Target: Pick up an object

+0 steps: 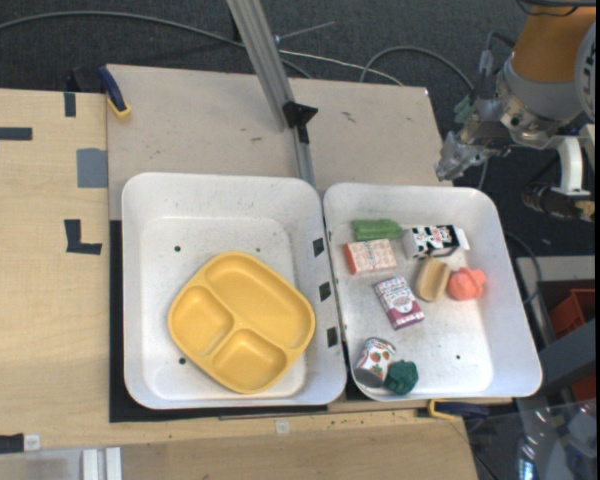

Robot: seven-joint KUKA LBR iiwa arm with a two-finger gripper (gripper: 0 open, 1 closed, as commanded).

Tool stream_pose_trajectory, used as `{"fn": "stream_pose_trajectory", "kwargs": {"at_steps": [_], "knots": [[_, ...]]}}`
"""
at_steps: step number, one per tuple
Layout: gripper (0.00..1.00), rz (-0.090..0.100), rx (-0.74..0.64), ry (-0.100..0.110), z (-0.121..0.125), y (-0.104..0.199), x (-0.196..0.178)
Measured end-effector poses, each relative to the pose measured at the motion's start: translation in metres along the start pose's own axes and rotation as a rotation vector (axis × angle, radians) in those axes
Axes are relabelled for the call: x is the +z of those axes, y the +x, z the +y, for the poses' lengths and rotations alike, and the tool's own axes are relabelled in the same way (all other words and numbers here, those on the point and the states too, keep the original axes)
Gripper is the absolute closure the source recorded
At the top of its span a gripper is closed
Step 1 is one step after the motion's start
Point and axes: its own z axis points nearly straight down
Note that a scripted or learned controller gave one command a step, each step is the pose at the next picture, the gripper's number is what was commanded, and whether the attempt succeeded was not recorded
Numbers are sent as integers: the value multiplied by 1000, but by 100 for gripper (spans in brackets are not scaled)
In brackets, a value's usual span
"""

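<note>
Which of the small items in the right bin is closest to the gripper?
The black-and-white patterned box, at the bin's far right corner. It lies just below the gripper; the green block and orange lump sit farther off.

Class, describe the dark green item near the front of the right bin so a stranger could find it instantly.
Start at the right white bin, the one holding the small items. Go to its near edge, at the left corner, where a round patterned object lies. The dark green lumpy item touches its right side; the other green thing, a flat green block, lies at the far side.
</note>
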Motion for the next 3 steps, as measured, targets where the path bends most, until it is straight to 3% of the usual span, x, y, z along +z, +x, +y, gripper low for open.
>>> {"fn": "stream_pose_trajectory", "kwargs": {"at_steps": [3], "knots": [[100, 1, -3, 8, -71, 131, 23]]}}
